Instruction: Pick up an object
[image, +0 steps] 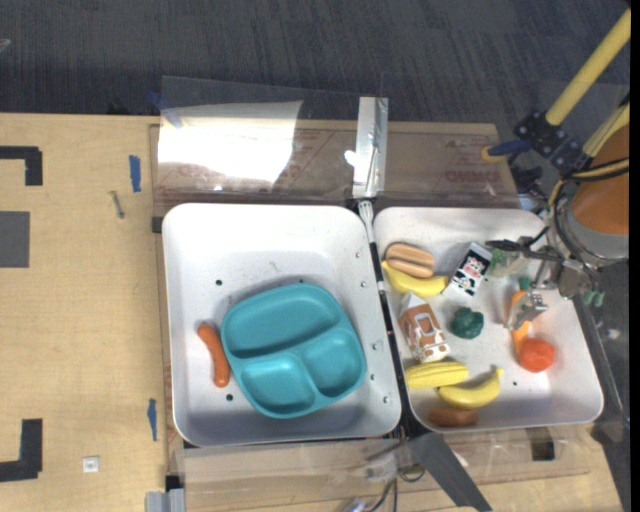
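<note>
An orange tomato-like toy (536, 354) lies near the right wall of the right bin (590, 400), just below the gripper (528, 300), which hovers over that bin's right side; how the gripper is set, I cannot tell. A small orange piece (518, 298) sits right at it. Close by are a green lump (466, 322) and bananas (455, 381). The crowding could make a descent nudge neighbours or catch the bin wall.
</note>
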